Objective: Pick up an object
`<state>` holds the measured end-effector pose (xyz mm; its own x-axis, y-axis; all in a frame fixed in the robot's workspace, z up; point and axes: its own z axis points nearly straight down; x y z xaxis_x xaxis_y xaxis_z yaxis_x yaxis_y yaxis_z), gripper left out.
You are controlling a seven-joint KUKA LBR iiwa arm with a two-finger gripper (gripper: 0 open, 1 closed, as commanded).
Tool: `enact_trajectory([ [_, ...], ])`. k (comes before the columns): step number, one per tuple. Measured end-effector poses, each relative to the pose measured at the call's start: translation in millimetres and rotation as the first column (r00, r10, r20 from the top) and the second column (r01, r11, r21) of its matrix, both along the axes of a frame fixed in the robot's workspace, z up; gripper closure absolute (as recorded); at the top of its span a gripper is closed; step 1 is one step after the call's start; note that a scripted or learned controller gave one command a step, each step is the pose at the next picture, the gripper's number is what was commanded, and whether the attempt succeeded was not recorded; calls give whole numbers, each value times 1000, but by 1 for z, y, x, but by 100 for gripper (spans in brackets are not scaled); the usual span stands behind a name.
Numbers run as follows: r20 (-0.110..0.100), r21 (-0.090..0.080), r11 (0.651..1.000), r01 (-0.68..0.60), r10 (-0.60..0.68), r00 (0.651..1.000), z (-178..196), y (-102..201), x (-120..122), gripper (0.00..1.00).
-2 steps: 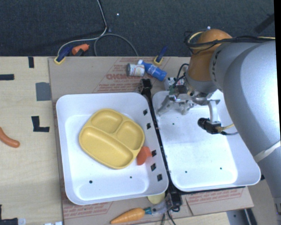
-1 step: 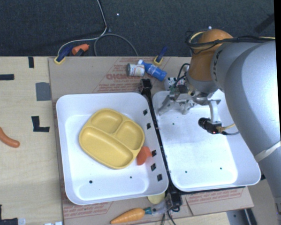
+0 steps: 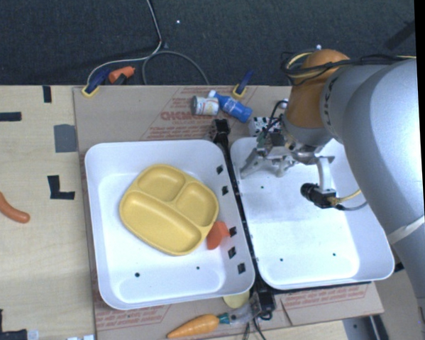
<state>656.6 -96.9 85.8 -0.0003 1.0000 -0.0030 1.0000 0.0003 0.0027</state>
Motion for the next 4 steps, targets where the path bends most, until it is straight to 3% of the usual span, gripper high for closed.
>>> enact_trajectory([
  [1, -2, 3, 1000, -2, 2, 1000, 0, -2, 12, 0],
  [2, 1, 0, 1000, 0, 0, 1000, 0, -1, -9, 0],
  [3, -1, 3, 1000, -3, 3, 1000, 0, -6, 13, 0],
  [4, 0, 2, 1000, -4, 4, 1000, 10, -5, 13, 100],
])
